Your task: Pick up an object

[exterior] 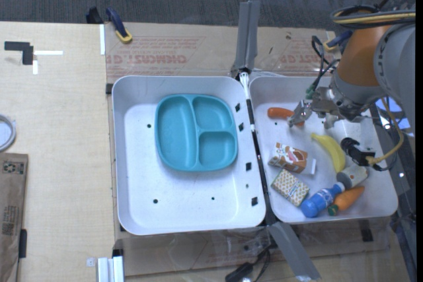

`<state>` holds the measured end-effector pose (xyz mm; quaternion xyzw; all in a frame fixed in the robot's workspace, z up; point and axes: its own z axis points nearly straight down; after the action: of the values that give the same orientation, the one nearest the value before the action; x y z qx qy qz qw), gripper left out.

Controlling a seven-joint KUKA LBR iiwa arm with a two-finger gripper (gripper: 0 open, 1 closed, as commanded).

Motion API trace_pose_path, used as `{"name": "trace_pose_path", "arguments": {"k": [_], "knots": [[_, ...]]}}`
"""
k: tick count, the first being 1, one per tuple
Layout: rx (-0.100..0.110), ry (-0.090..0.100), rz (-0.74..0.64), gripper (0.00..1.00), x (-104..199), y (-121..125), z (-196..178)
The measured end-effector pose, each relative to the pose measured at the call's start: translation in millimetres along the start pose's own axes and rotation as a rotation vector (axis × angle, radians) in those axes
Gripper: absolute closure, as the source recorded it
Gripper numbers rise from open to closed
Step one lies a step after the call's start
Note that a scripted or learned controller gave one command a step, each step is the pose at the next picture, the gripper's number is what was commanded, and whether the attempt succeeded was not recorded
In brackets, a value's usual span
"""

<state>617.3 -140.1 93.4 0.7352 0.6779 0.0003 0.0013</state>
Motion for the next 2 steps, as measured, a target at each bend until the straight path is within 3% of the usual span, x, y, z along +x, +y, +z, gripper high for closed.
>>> {"name": "trace_pose_path", "arguments": {"k": [1,2], "knots": [[0.0,0.0,-0.238,0.0,39.8,36.5,0.9],[0.001,-0.001,-0.236,1.0,38.8,36.3,-8.6]]}}
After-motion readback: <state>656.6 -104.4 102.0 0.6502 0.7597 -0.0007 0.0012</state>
